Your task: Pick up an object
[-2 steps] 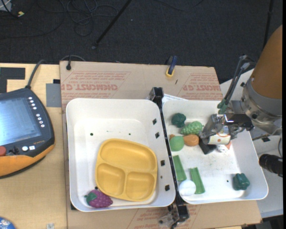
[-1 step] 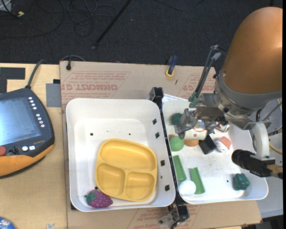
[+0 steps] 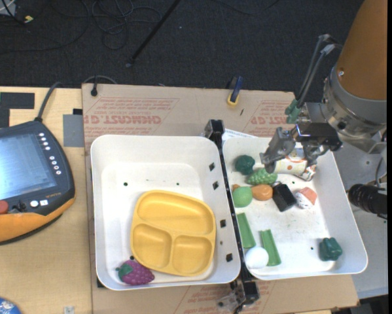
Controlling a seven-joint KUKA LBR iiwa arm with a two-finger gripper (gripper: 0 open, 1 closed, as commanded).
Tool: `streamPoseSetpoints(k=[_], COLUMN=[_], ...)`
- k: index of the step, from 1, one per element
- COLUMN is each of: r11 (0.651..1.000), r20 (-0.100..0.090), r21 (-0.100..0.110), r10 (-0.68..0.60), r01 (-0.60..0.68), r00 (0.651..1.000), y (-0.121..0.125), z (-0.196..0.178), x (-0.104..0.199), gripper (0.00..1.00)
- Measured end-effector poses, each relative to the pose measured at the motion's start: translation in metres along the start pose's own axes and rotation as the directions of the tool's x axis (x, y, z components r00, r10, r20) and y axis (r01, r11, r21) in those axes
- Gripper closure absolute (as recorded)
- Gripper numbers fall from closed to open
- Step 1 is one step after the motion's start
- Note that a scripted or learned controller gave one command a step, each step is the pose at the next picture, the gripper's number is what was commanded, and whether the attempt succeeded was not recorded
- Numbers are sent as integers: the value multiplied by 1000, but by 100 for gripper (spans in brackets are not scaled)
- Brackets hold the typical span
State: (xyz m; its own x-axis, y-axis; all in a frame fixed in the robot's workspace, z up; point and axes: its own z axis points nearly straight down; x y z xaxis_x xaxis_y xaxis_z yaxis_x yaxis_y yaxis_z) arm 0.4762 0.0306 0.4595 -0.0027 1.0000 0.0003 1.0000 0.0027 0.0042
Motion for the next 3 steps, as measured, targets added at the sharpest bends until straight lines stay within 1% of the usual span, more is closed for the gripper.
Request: streamPoseSetpoints(k=[1,2,3], r11=[1000,1000,1000], r20=[2,0,5], r21=[16,10,17], r10=[-2,-1,5], r01=[2,1,-5], r00=[1000,1000,1000], y=[-2,-1,-1], z=[97,104,204], x=[62,111,89], gripper=[100,100,100])
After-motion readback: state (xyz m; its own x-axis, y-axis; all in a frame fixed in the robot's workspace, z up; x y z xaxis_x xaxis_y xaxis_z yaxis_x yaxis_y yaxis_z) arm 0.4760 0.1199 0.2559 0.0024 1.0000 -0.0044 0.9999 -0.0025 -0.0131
